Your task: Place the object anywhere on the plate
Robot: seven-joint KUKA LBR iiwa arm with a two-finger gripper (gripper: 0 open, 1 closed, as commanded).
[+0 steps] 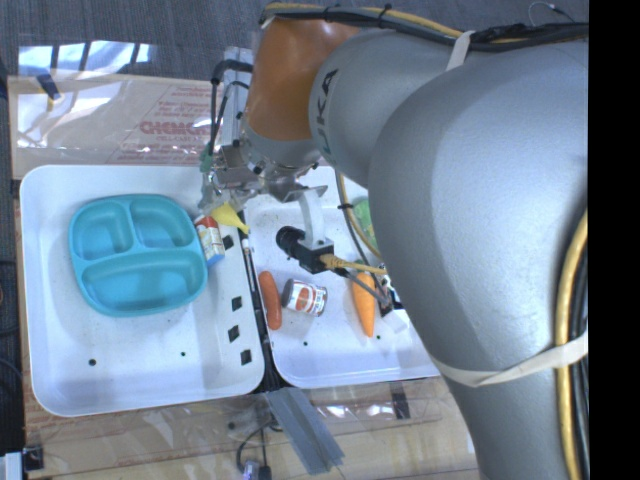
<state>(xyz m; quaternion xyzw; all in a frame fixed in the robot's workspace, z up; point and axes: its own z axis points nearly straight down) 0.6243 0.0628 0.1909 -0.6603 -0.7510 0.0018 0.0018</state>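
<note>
1. This is a robotics lab bench, not a home kitchen: a large grey industrial arm point(470, 168) with an orange band looms over two shallow white bins point(60, 368).
2. Loose cables point(400, 18) run along the arm above the bins.
3. In the bins lie toy-like items: a blue divided plate point(135, 253), a carrot point(364, 306), a small jar point(304, 297).
4. Behind the bins lies a sheet of clear plastic point(110, 118); beyond it is grey carpet point(120, 3).
</note>
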